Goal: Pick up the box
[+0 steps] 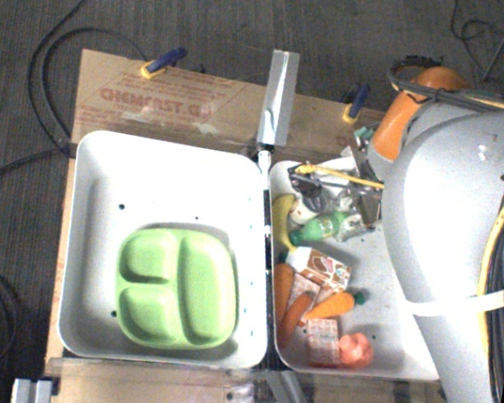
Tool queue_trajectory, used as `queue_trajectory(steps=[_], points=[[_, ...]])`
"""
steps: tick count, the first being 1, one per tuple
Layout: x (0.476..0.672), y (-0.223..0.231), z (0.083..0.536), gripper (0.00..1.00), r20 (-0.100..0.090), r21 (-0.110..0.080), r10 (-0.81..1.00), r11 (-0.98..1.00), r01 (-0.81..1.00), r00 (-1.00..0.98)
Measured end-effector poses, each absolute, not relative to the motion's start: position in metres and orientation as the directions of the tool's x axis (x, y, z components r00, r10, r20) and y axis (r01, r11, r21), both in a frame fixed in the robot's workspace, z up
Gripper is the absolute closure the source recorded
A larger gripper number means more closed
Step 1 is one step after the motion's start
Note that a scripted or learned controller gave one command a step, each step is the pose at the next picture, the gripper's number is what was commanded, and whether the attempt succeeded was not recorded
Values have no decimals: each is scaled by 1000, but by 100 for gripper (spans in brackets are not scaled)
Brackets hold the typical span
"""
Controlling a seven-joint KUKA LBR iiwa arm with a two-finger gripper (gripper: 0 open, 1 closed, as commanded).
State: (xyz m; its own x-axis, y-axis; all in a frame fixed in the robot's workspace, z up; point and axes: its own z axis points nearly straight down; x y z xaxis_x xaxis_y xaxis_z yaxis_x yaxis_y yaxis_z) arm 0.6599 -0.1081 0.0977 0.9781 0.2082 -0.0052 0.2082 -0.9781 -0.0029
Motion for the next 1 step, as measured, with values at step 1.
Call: queue_trajectory(steps=[1], points=[[658,-109,96,0,-14,-6,206,-978,206,978]])
